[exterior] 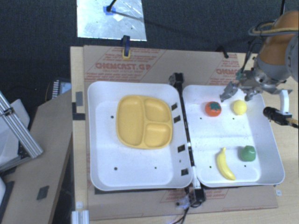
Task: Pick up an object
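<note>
left bin [100, 171] holds a yellow tray [143, 121]; right bin [266, 139], seemingly four fruits.

dark floor [37, 27] behind a pale wooden bench [79, 69], a shiny foil sheet [111, 12] beyond it

Four objects in right bin [261, 139], all loose on the floor. Tomato [213, 108], red with green top, near the far-left corner. Lemon [239, 107], yellow, round, just right of it, apart. Banana [225, 164], yellow, lying flat near the front edge. Green pepper [247, 153] to its right, not touching.
</note>
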`<state>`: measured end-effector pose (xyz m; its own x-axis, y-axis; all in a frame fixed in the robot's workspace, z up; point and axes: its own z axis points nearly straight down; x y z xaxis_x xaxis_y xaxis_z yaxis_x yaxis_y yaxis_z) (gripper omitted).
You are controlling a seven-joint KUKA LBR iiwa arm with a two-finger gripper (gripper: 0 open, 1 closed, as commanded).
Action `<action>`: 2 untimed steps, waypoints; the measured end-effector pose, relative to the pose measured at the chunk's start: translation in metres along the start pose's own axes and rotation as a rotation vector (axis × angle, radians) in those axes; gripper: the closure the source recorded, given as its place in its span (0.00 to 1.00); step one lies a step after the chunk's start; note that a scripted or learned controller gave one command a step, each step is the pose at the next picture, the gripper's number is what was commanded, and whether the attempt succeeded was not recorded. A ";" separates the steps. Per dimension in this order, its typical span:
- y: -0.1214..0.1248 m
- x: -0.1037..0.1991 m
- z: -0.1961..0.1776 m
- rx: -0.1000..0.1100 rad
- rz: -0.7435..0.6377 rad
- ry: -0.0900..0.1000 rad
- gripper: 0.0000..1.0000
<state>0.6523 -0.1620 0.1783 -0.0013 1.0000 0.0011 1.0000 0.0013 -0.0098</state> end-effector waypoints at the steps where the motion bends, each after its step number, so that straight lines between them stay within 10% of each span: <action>1: 0.003 0.000 -0.007 -0.011 -0.002 -0.002 0.00; 2: -0.003 -0.008 0.048 -0.007 0.001 -0.001 0.00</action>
<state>0.6492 -0.1698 0.1301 -0.0005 1.0000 -0.0001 1.0000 0.0005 -0.0023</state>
